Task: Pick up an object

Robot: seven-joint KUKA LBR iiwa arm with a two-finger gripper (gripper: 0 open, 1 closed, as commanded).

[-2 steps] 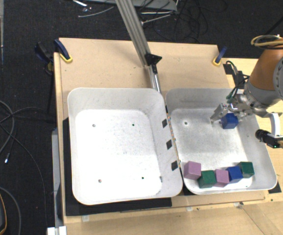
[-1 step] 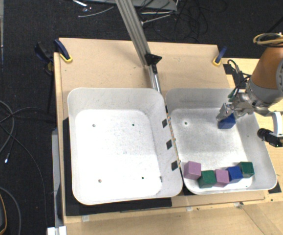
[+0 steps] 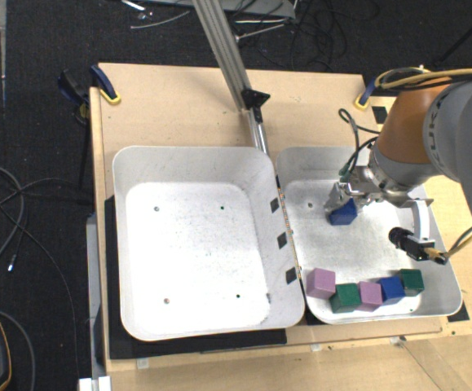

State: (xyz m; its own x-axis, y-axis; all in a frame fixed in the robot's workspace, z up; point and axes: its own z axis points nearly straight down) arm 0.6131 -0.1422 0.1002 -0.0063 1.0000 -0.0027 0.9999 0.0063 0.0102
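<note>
My gripper (image 3: 344, 202) reaches into the right bin (image 3: 372, 247) from the right, near its back left part. A blue block (image 3: 343, 213) sits between its fingertips, tilted, and the fingers are shut on it. Along the bin's front edge lies a row of blocks: a purple block (image 3: 321, 282), a green block (image 3: 346, 297), a second purple block (image 3: 371, 293), a second blue block (image 3: 392, 287) and a second green block (image 3: 412, 280).
The left bin (image 3: 187, 235) stands beside the right one, sharing a raised middle rim. A slanted metal pole (image 3: 223, 43) comes down to the rim at the back. A black cable end (image 3: 411, 243) hangs from the arm over the right bin's right side.
</note>
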